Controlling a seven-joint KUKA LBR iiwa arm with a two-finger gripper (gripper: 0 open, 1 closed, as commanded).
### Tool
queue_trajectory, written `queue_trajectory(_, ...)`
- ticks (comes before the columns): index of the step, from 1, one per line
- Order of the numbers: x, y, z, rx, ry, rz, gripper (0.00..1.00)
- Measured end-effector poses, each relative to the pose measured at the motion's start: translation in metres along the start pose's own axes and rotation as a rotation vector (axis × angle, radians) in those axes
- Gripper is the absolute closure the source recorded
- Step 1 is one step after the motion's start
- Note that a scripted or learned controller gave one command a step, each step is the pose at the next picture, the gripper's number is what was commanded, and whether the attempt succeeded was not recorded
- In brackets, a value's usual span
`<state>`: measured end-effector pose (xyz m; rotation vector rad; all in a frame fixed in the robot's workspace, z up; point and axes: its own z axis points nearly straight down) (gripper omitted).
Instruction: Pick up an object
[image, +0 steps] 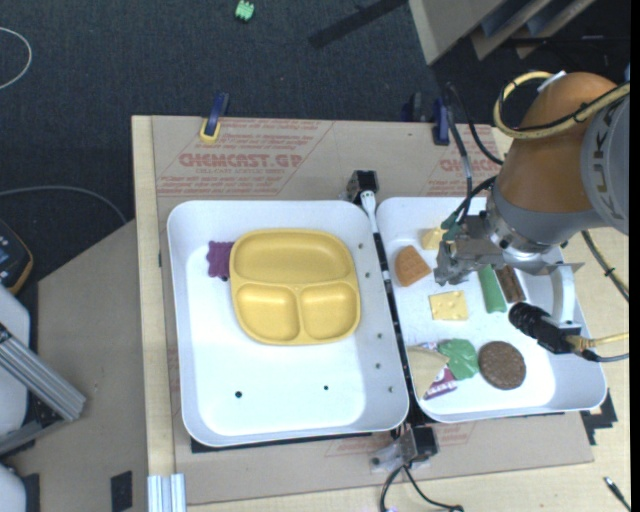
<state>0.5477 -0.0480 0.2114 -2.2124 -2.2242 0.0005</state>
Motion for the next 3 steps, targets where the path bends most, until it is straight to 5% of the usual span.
queue_trajectory(1, 0.018, -0.022, -0.012, 0.0, -0.001, 0.003, 1.0)
queue_trajectory(3, 0.018, -0.021, -0.019, -0.002, -0.003, 0.006, 1.0)
